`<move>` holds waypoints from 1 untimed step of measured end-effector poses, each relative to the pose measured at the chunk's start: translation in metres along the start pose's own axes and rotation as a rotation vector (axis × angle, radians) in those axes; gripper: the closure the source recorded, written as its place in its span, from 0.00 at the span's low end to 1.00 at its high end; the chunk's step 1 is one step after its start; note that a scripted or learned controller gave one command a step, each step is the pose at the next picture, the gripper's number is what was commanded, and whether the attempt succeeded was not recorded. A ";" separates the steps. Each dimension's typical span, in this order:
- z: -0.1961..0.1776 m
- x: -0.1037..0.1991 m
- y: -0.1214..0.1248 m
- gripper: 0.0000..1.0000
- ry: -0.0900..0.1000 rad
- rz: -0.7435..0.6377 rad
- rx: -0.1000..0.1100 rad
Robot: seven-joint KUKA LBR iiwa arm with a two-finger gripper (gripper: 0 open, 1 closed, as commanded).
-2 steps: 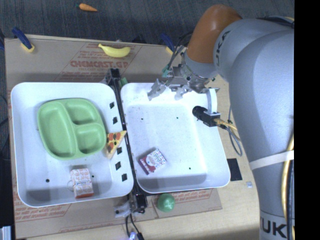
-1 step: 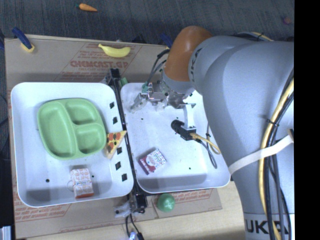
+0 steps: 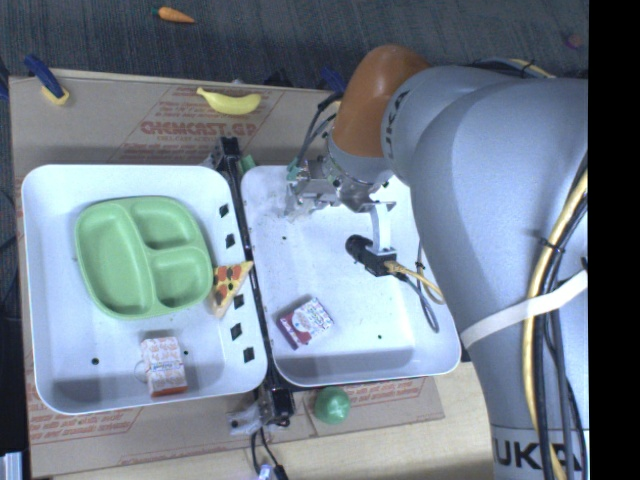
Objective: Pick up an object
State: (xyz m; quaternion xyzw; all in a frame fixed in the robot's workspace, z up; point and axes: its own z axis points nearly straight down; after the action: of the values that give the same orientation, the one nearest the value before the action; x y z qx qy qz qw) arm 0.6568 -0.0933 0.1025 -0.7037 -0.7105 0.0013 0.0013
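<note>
**Arm low over the right bin's far corner**

My grey arm with its orange band [image 3: 375, 93] reaches across the right shallow white plastic bin [image 3: 400, 363], and my gripper [image 3: 308, 190] hangs over that bin's far left corner; I cannot tell how it is set. Left of me, in the left white bin [image 3: 40, 268], lies a green three-compartment plastic tray [image 3: 140, 258]. Toward the near wall from my gripper lies a small red-and-white packet [image 3: 305, 323]. In the other bin, a small white-and-orange carton [image 3: 163, 363] lies near the front, and a toy pizza slice [image 3: 228, 283] touches the tray's right edge. Beyond both bins rests a yellow toy banana [image 3: 230, 100]; past the near rim sits a green ball [image 3: 331, 404].
</note>
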 end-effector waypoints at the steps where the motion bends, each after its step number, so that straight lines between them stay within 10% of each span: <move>1: -0.092 0.088 0.001 1.00 0.003 0.002 -0.006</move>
State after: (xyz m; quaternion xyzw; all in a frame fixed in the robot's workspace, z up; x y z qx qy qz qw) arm 0.6576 -0.0050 0.1942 -0.7043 -0.7099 -0.0017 0.0003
